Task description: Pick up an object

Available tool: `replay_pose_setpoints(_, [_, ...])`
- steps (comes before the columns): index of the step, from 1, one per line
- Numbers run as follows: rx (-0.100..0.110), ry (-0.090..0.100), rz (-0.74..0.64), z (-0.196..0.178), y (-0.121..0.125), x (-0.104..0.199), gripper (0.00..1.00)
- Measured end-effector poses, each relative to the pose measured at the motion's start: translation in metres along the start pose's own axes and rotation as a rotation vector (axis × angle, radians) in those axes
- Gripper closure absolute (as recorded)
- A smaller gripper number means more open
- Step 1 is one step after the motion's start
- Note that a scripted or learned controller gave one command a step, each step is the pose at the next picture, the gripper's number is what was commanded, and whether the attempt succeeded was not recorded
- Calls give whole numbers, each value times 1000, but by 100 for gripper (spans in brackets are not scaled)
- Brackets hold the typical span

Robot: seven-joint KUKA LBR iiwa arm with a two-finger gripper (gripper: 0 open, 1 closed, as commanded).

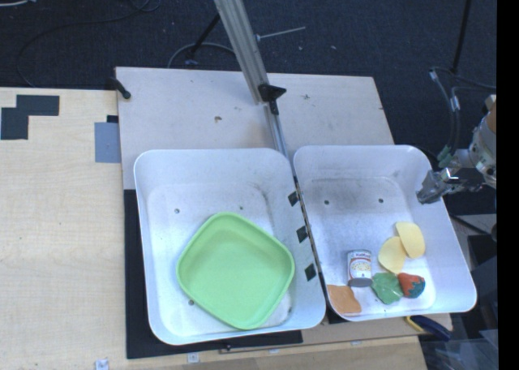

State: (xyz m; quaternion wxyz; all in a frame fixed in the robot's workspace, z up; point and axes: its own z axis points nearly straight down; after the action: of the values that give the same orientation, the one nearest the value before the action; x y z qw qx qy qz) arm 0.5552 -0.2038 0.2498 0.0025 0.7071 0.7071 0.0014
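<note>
In the right bin (357, 167), near its front right corner, lie several small objects: a small can (359, 266), two pale yellow slices (410, 239) (392, 255), a green lump (386, 288), a red piece (412, 285) and an orange piece (345, 299). The left bin (162, 174) holds a light green square plate (236, 269). My gripper (430, 190) hangs at the right bin's right rim, above and behind the objects, touching none of them.
A metal rail (246, 44) slants from the back down to the seam between the bins. Black clips (302, 233) sit along that seam. The bench top (243, 105) behind the bins is bare wood. Cables lie on the dark floor.
</note>
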Motion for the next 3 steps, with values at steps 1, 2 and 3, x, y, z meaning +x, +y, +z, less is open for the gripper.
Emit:
replay_pose_setpoints(1, [2,0,0,-48,1,0,100])
replay_pose_setpoints(2, [5,2,-3,-47,-3,50,100])
replay_pose_setpoints(3, [6,2,-3,-38,-4,93,100])
